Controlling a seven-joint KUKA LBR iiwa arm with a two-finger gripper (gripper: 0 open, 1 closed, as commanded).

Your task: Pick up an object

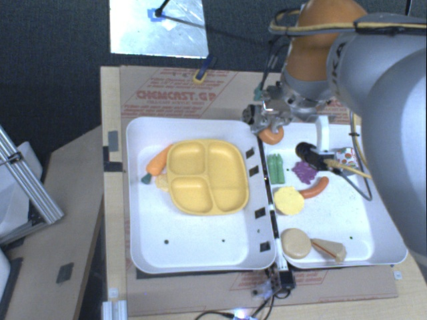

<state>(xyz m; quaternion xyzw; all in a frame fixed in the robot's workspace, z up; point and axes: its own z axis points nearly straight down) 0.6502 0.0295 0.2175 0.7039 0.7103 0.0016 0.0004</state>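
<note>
My gripper point(265, 120) hangs over the far left corner of the right bin point(373, 235). A small orange round piece point(271, 137) lies right under it, against the bin's left wall. I cannot make out whether the gripper touches or holds this piece. Nearer in the same bin lie a green bean-like piece point(275, 168), a purple bunch of grapes point(305, 173), a red sausage point(313, 188), a yellow disc point(289, 201), a tan bun point(296, 243) and a pale wedge point(328, 249).
The left bin point(143, 245) holds a yellow divided plate point(203, 177) with a carrot point(157, 161) at its left edge. The ridge between the bins point(267, 205) runs just left of the gripper. The grey arm covers the right bin's far right part.
</note>
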